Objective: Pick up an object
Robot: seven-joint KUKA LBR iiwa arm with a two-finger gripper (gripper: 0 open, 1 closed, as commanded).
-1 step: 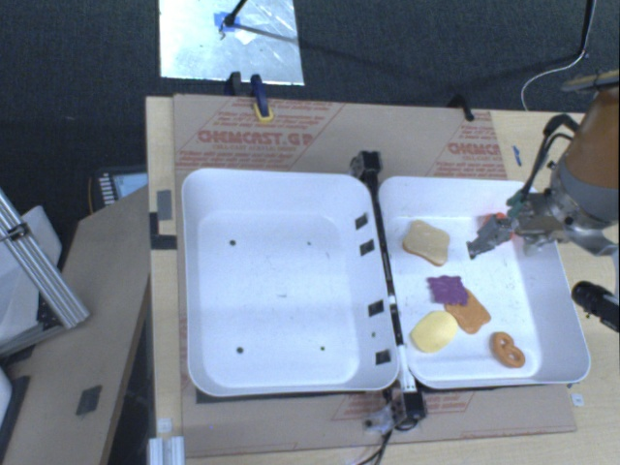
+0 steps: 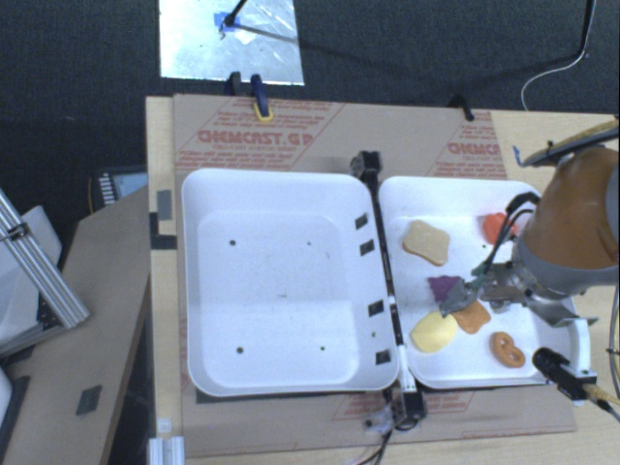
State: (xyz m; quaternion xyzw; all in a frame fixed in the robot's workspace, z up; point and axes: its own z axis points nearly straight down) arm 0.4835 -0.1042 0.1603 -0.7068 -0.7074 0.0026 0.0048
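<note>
The hand (image 2: 463, 296) is seen low in the right bin (image 2: 465, 194), poised over the purple object (image 2: 445, 286) and close beside the orange piece (image 2: 473, 318); whether it is open or closed cannot be told. Nothing is seen gripped. Around it lie a tan bread-like slice (image 2: 426, 242), a yellow item (image 2: 434, 332), a pretzel-shaped piece (image 2: 507, 349) and a red object (image 2: 495, 227) near the arm. The left bin (image 2: 281, 279) stands just beside on the table (image 2: 320, 124). The step in hand is judged to be the approach and descent. Next, a firm closing on one object is called for, then a straight lift clear of its neighbours.
</note>
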